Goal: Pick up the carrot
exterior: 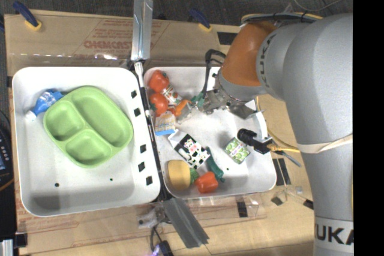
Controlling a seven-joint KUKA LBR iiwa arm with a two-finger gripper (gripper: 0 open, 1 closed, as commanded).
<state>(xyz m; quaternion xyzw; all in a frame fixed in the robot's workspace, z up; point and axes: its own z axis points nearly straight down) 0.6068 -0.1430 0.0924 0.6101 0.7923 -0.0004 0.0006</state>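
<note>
So, biggest thing first: my grey arm (312, 69) fills the right side of the frame and bends in over the right bin (225, 124). The left bin (24, 189) holds a green divided plate (87, 126) with a blue crumpled thing (45, 99) tucked at its upper left.

The right bin is the messy one. There's a tan round piece (177, 173) near the bottom edge, with an orange-red chunk (207, 183) beside it, a cow-print carton (193, 151) in the middle and a small green carton (238, 150) to its right. Two red veggies (157, 80) are stacked along the left wall near the top.

What I take for the carrot (182, 108) is the little orange piece just right of those red ones, upper middle of the bin, lying on top of a flat packet. My claw (204, 101) sits right beside its right end, maybe touching. Honestly I can't tell if the claw is apart or together, it's too dark and cluttered there, and I can't see anything gripped.

My guess on handling: toy plastic, so light, stiff and kinda slick. It probably tapers, so I'd pinch across the thicker part, not the tip, or it'll squirt out. It's crowded on the left, so I'd watch for bumping the red pieces.
</note>
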